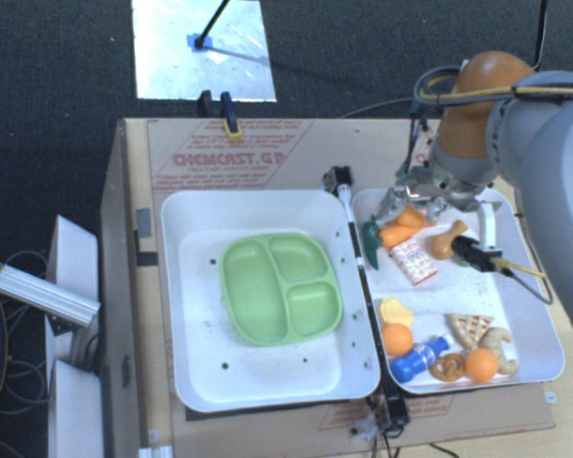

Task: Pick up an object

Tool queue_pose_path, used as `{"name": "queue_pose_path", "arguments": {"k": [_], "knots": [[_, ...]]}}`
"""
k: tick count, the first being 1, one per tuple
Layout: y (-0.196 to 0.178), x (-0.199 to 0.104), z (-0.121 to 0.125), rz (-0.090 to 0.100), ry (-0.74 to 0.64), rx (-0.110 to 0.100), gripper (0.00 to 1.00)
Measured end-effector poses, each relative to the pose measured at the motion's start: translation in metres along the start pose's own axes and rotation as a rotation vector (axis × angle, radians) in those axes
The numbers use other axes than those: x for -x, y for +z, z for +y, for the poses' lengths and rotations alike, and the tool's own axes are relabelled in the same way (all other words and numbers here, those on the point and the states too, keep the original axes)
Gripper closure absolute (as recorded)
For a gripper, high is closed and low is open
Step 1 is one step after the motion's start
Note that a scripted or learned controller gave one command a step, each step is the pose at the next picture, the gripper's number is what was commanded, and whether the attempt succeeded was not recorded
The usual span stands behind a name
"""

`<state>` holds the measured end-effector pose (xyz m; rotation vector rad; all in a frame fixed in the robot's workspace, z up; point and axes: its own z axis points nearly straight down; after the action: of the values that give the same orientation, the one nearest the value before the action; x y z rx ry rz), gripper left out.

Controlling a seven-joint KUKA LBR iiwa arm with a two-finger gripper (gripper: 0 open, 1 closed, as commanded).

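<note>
Camera view: gripper (412, 202) low over carrot (399, 231), upper right; grasping step; finger state unclear; next, close and lift.

Bench (255, 145) under printed cardboard sheet. Two white bins directly on it, side by side, touching: left bin (193, 367), right bin (544, 341). Black clamp (228, 111) at far edge.

A green plate (277, 287) with three parts lies in the middle of the left white bin (202, 377). Behind the bin, red letters (228, 160) run across the brown board (135, 182). Farther back lies a shiny sheet (182, 58). Left of the bin stands a white box (72, 254).
</note>
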<state>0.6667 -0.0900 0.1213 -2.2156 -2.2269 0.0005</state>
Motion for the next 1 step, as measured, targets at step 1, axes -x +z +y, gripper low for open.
{"name": "queue_pose_path", "arguments": {"k": [1], "knots": [[-0.0129,0.0004,0.0010,0.000,-0.002,0.001,1.00]]}}
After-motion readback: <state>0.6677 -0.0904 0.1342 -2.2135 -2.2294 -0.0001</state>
